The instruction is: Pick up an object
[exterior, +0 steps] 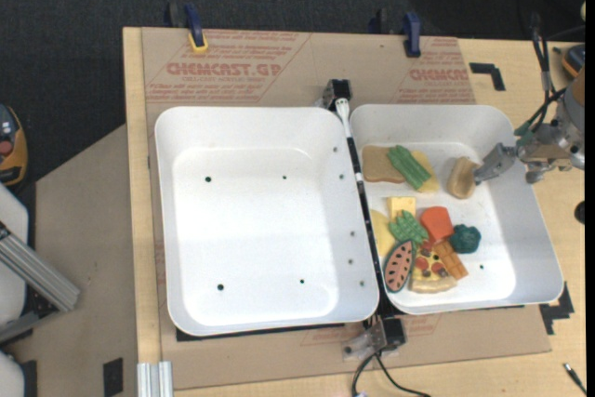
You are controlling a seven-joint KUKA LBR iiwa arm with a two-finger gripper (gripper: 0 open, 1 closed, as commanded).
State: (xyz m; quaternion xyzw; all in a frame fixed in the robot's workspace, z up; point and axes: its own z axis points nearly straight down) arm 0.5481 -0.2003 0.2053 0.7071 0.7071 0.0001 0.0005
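Observation:
The right bin (pixel 521 228) holds several toy foods. A tan rounded piece (pixel 460 178) lies near its far right side, and my gripper (pixel 495 163) sits right beside it on the right, low over the bin and touching or nearly touching it. A brown bread slice (pixel 376 165) and a green ridged piece (pixel 405 165) lie at the back left. In the front half are a red block (pixel 436 220), a teal lump (pixel 466 238), a watermelon slice (pixel 399 263) and a pizza slice (pixel 429 274).
The left bin (pixel 172 200) adjoins the right one along a black divider clip line (pixel 353 191). Both stand on a cardboard sheet (pixel 279 60) held by blue clamps (pixel 195 25) at the back. Cables hang beside the wrist at the right.

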